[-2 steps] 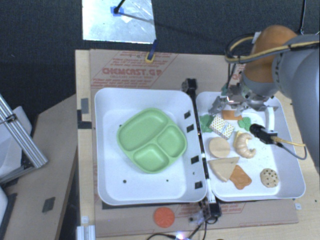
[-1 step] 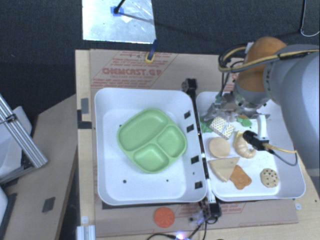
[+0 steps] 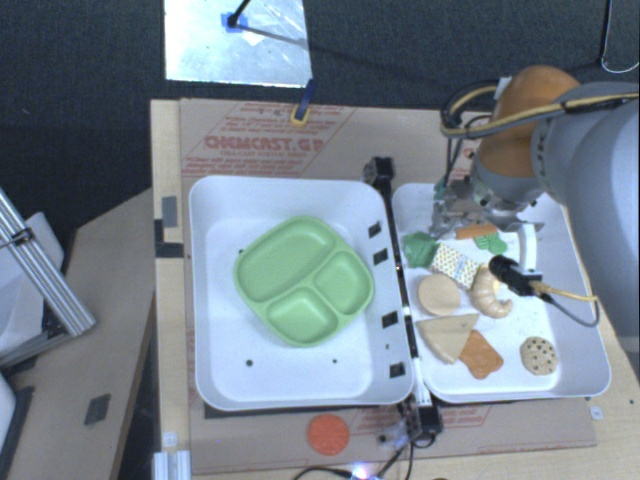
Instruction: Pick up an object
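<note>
Reaching in from the right, the grey arm (image 3: 590,158) lowers its gripper (image 3: 452,215) over the far end of the right bin (image 3: 585,368); whether it is open or closed cannot be told. Just below it lie a green piece (image 3: 420,251), an orange carrot-like stick (image 3: 478,233) and a patterned cracker (image 3: 452,264). Nearer the front sit a round biscuit (image 3: 438,294), a croissant (image 3: 488,293), a cheese wedge (image 3: 448,334), an orange chip (image 3: 481,355) and a chocolate-chip cookie (image 3: 538,355). A green divided plate (image 3: 303,280) rests in the left bin (image 3: 215,368).

Even overhead light, soft shadows, mild blur, glare on white bins (image 3: 290,193).
</note>
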Motion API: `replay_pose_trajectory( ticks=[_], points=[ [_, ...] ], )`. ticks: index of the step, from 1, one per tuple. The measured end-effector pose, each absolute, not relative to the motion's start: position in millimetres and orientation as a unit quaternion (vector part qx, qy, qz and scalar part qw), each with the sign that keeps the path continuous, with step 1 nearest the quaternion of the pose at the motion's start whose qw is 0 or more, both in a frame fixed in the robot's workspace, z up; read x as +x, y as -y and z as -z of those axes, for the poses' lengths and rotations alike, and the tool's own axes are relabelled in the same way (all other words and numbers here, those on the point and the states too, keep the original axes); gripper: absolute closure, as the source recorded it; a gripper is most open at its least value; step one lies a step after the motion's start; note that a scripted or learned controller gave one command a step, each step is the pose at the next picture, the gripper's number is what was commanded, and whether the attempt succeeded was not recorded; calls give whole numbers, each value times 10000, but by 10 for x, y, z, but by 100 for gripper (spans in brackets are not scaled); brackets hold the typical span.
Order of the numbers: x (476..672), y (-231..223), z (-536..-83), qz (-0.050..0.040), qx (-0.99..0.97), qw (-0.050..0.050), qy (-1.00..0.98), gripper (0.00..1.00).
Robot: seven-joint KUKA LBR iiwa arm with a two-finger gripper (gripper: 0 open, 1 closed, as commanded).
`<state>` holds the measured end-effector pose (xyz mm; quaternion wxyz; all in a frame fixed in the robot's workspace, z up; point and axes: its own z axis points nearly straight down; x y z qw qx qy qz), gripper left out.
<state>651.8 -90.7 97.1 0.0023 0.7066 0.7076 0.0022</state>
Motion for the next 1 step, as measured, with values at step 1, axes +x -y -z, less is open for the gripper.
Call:
replay_pose_trajectory(
  ticks=[1],
  points=[
    [6498, 989, -1570, -22, 7070, 31, -7072, 100]
  ],
)
